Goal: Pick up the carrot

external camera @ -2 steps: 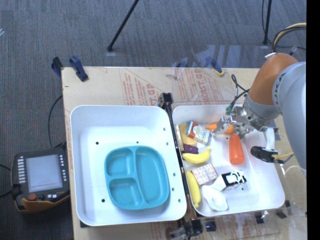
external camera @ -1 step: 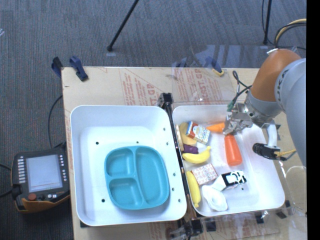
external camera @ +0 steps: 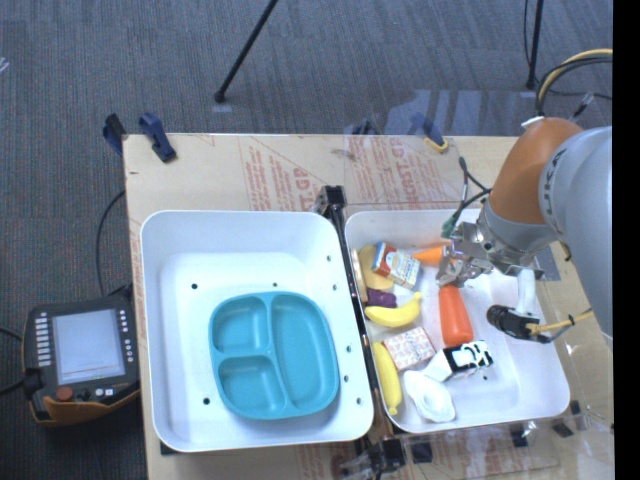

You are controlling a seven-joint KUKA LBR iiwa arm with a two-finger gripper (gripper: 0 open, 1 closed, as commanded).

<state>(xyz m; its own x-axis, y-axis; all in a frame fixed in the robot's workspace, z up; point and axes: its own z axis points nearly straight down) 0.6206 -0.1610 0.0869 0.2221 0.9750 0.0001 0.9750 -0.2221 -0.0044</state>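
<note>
Closest to the lens, a white lump (external camera: 432,398) is being kept at the front wall of the right bin (external camera: 545,393), with a black-and-white carton (external camera: 468,358) and a small printed box (external camera: 410,348) just behind it. Two bananas (external camera: 393,315) are being crowded against the bin's left wall, so the toys are lying in a loose heap with little bare floor between them. The left bin (external camera: 165,268) is being taken up by a blue divided plate (external camera: 272,355), well apart from the work.

The carrot (external camera: 430,254) is being taken to be the small tapered orange piece at the back of the right bin, just beside a little juice carton (external camera: 400,266); a longer red-orange piece (external camera: 455,315) nearer the front is being judged a different toy, though this cannot be settled for certain. The gripper (external camera: 455,268) is being held low over the gap between these two orange things, at the carrot's narrow end, with the arm (external camera: 540,193) being reached in from the right. Whether the gripper is spread or pressed together cannot be told, and nothing is being seen caught in it. The pick is being judged as not yet done, since the carrot is lying on the bin floor. Its place against the carton is being judged a risk: a closing grip could be catching the carton or the red-orange piece instead.
</note>
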